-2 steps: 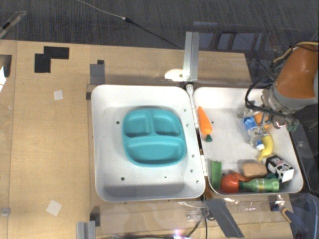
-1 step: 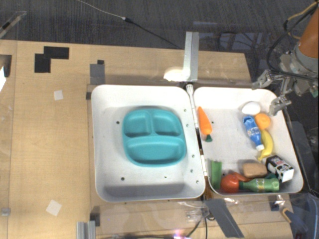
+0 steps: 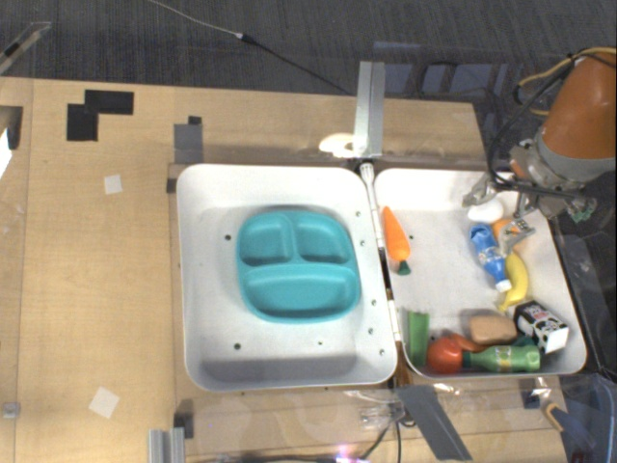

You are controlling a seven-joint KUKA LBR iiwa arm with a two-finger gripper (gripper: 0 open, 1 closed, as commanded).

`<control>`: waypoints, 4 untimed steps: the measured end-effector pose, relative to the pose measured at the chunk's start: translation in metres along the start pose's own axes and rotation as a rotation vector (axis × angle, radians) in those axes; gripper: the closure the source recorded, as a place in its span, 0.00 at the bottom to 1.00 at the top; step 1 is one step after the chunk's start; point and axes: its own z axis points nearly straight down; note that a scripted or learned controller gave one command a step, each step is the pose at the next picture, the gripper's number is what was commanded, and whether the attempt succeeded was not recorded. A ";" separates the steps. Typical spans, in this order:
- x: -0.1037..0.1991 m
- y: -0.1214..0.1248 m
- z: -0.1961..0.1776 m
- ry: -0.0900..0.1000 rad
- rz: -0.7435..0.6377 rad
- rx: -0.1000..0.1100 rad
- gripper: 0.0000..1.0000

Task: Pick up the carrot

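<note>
Camera view: the small orange plastic carrot [image 3: 395, 236] with a green stem end lies against the left wall of the right shallow white bin [image 3: 439, 201]. The hand [image 3: 509, 212] hangs at that bin's far right, over a blue-and-white bottle [image 3: 490, 255] beside a yellow banana [image 3: 518, 283]; its spread cannot be told. A teal sectioned plate [image 3: 297, 264] rests in the left bin [image 3: 207, 258].

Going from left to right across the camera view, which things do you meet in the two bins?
teal divided plate → carrot → green block → tomato → blue bottle → banana → black-and-white box. The claw hangs above the blue bottle at the right bin's far right corner.
</note>
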 end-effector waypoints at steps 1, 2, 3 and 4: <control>0.045 0.019 0.008 -0.024 -0.219 0.026 0.00; 0.043 0.019 -0.006 -0.023 -0.225 0.026 1.00; 0.044 0.020 -0.004 -0.021 -0.225 0.024 0.00; -0.026 0.068 0.030 0.003 -0.180 -0.008 0.00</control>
